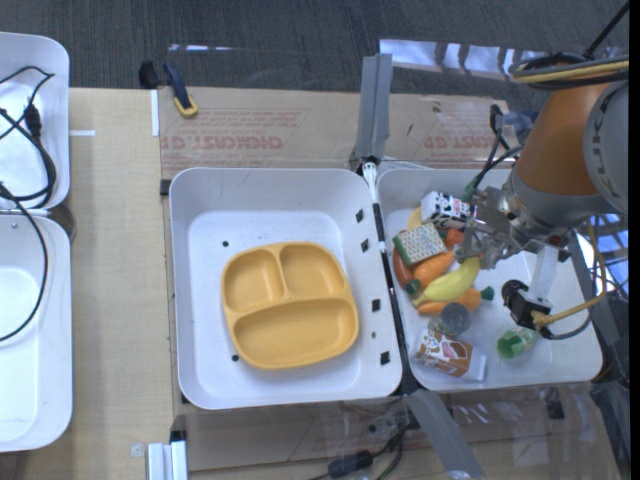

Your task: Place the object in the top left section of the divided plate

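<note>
Jaws (478, 250), seemingly metal, hover above curved yellow banana (450, 284) beside glossy divided plate (290, 304).

The divided plate (290, 303) lies in the left bin (200, 268) at the frame's centre. The right bin (570, 363), touching it, holds a heap of small objects (445, 278), with the claw (480, 243) above them.

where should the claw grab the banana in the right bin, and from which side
Probably from above, across the middle of the banana. It lies flat and slanted, its top face bare. The carrot crowds its upper-left side, so the narrow width at mid-length looks easiest to pinch. The claw hangs just above-right.
</note>
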`<state>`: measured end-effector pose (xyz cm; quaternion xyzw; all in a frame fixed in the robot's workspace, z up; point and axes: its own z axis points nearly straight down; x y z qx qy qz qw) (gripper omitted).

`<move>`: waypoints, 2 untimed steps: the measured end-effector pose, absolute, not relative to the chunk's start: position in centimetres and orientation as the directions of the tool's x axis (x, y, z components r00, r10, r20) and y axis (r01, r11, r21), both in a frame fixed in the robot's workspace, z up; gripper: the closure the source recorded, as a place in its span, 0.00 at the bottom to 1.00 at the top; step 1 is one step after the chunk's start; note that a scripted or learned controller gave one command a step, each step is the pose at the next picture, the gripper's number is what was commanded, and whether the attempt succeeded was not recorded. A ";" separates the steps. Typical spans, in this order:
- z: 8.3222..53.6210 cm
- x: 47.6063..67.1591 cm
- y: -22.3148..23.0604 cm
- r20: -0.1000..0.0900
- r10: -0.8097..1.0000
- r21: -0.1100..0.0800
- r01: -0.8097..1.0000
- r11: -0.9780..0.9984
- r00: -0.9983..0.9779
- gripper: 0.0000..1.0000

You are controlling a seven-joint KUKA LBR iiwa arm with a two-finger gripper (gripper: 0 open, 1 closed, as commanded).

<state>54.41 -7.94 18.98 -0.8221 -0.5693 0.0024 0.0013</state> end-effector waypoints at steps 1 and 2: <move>19.0 62.7 -1.8 -0.003 0.941 -0.002 0.941 -0.338 0.338 1.00; 22.9 55.7 3.6 -0.004 0.867 -0.004 0.867 -0.498 0.498 1.00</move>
